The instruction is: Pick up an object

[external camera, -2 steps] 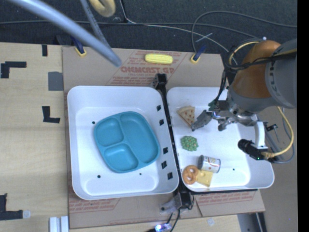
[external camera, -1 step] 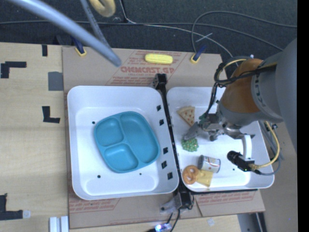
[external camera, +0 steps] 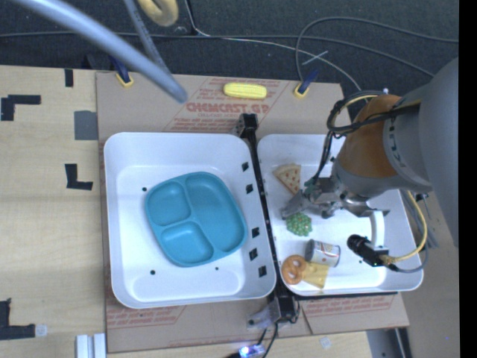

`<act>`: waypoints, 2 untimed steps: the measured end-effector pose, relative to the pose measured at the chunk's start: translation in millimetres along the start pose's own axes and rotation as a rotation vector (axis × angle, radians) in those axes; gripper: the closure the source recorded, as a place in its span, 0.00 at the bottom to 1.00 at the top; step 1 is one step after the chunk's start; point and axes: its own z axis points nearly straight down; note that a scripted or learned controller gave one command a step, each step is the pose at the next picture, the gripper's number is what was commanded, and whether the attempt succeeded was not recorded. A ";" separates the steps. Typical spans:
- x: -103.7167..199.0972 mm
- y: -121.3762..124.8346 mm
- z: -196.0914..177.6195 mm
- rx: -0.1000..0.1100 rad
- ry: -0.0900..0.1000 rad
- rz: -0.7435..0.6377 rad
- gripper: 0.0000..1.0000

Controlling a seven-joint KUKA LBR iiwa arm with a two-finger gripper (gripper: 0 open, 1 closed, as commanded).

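Observation:
The right bin point(external camera: 395, 274) holds several small items. A tan pizza-slice toy point(external camera: 288, 177) lies near its left wall. A green bumpy lump point(external camera: 299, 224) sits just below it. A small silver can point(external camera: 324, 253) lies on its side, with a brown pretzel point(external camera: 293, 268) and a yellow cheese wedge point(external camera: 317, 276) at the front. My gripper point(external camera: 311, 202) hangs low over the bin, between the pizza slice and the green lump, right above the lump's upper edge. I see nothing held in it.
A blue divided plate point(external camera: 195, 217) lies in the left bin point(external camera: 127, 162). A black divider point(external camera: 257, 200) runs between the bins. On the cardboard behind the bins lies a yellow object point(external camera: 244, 90). Cables point(external camera: 387, 256) trail along the right bin's right side.

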 end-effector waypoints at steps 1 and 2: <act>-0.2 0.6 -10.8 -0.003 -0.001 0.000 1.00; -1.7 10.8 -66.5 -0.004 0.000 0.000 1.00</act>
